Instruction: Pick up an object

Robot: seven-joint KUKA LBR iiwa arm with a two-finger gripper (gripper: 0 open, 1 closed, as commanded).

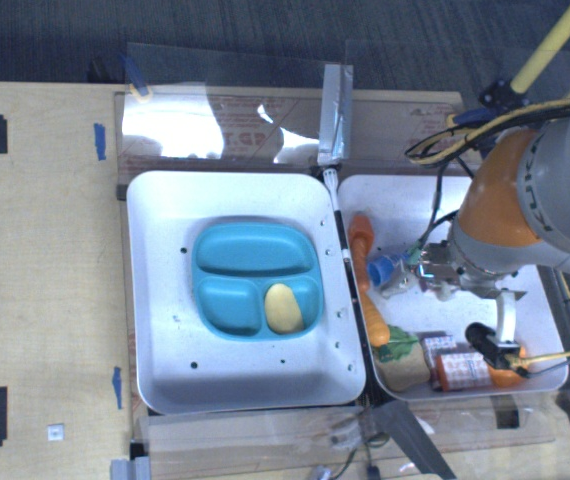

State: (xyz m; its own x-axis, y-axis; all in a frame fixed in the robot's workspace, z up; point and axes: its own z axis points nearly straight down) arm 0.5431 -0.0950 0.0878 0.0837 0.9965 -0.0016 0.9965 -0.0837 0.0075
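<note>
In the right bin [405,200], a long orange carrot [364,258] lies along the left wall. A small blue object [380,269] sits just right of it. My gripper [412,273] hangs low in this bin, right beside the blue object, and its tip is blurred against the metal parts. Nearer the front lie a green leafy piece [398,345] and a can with a red label [457,369].
The left bin [155,298] holds a blue divided plate [255,253] with a yellow potato-like object [283,308] in its lower right compartment. A small orange piece [506,376] lies at the right bin's front. The arm's orange band [495,208] looms over the right bin.
</note>
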